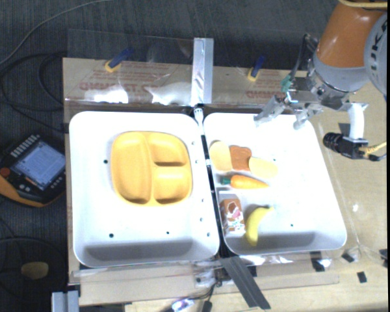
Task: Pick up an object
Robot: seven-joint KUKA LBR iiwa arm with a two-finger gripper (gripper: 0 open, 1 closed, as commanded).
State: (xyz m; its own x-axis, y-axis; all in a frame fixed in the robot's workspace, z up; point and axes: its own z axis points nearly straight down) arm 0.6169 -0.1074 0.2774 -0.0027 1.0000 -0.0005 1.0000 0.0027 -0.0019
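My gripper (283, 115) hangs over the far edge of the right bin (312, 174), open, with nothing between its fingers. Below and left of it, along the bin's left side, lie a brown-and-cream bread slice (240, 156), a pale yellow piece (264, 168), an orange carrot (247, 182), a small red-and-white packet (231, 214) and a yellow banana (254, 223). The gripper touches none of them.
The left bin (91, 194) holds a yellow divided plate (151, 168). A metal post (202, 70) stands behind the seam between the bins. A handheld controller (27, 169) lies on the floor at the left. The right bin's right half is bare white.
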